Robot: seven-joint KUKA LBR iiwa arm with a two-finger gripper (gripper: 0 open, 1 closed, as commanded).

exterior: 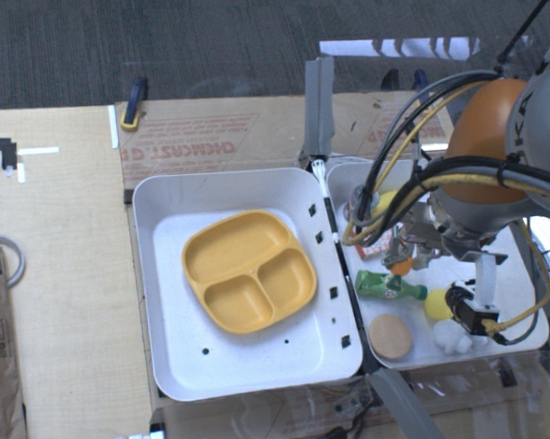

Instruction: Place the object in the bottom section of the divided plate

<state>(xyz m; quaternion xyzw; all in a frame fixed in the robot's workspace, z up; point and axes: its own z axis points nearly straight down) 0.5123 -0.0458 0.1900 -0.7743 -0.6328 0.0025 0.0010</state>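
A yellow divided plate (pixel 248 270) lies tilted in the left bin (pixel 172 362), with one large section at the upper left and two smaller ones toward the lower right. All three sections are bare. My gripper (pixel 401 249) hangs low over the right bin (pixel 527 337), among cables, just above a green bottle (pixel 390 286). A small orange piece (pixel 400 268) shows right under the gripper. A tan round disc (pixel 390 335), a yellow object (pixel 438 305) and a white object (pixel 452 338) lie in the same bin.
The arm's orange band (pixel 488 143) and looping cables (pixel 394 173) cover much of the right bin. A yellow item (pixel 384 202) peeks out behind the cables. A divider wall (pixel 333 247) separates the two bins.
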